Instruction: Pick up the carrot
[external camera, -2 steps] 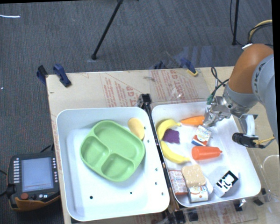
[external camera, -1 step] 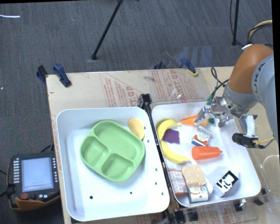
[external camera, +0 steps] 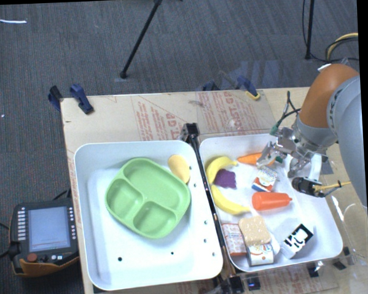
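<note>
The carrot [external camera: 272,200] lies flat in the middle of the right bin [external camera: 327,240], clear on its right side, so a grasp from there looks easiest. The tool [external camera: 277,155] hangs over the bin's far part, above a smaller orange piece [external camera: 249,159] and a carton [external camera: 264,181], apart from the carrot. I cannot tell its grip state.

The arm [external camera: 336,114] reaches in, wrist angled downward, leftward.

Even, bright overhead light; white bins [external camera: 87,179] near overexposed, soft short shadows under objects. Dark carpet [external camera: 56,51] at frame top murky. Overall slightly soft, low resolution.
</note>
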{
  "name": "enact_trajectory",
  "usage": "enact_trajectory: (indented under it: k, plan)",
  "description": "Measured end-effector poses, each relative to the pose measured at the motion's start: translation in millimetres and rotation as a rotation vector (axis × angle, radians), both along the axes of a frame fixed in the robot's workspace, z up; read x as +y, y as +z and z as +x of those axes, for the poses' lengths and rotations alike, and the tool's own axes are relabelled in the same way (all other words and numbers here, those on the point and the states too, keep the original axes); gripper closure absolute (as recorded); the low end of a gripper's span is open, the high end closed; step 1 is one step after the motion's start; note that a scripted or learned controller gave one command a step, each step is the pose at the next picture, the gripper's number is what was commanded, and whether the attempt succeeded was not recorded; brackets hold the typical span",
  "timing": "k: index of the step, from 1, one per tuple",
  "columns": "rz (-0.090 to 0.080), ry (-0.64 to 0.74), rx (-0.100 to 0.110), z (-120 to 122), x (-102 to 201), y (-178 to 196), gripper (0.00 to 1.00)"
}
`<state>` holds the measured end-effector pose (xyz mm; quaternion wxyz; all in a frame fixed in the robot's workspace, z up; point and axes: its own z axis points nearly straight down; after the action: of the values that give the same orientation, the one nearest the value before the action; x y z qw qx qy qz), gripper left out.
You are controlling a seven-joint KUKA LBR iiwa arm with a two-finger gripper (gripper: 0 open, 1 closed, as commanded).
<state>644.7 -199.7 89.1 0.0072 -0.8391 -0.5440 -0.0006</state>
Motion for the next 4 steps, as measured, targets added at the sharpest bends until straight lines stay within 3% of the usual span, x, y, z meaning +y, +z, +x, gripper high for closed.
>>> enact_trajectory:
  k: [1,2,3,4]
  plan:
    - [-0.008,-0.232,0.013,-4.4,6.9,-4.8,0.0]
    - [-0.011,-0.179,0.0,-4.4,47.0,-2.5,0.0]
    - [-0.011,-0.366,0.002,-3.6,4.0,-2.6,0.0]
    - [-0.01,-0.464,0.003,-5.0,49.3,-2.8,0.0]
